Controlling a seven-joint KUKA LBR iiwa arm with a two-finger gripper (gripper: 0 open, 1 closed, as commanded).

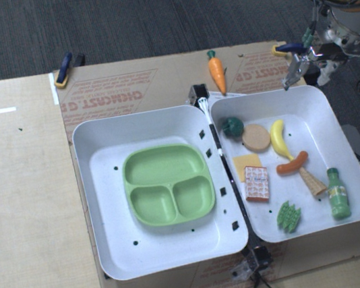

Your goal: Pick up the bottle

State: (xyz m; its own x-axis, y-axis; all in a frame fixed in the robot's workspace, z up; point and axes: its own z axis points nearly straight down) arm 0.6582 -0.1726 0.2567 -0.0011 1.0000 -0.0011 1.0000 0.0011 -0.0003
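A: Green bottle (337,194) lies at the right bin's (340,121) near right corner, just beside the cone (313,182).

B: Approach?

A: Descend from above, fingers across the body, clear of the wall. Left bin (98,188) holds a green tray (169,185).

B: Gripper (303,71)?

A: Above the far right corner. Finger state: cannot tell.

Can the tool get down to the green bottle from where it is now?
Probably yes. The bottle lies in the right bin near its front right corner, nothing over it; only the cone sits close beside. The tool hangs above the bin's far rim.
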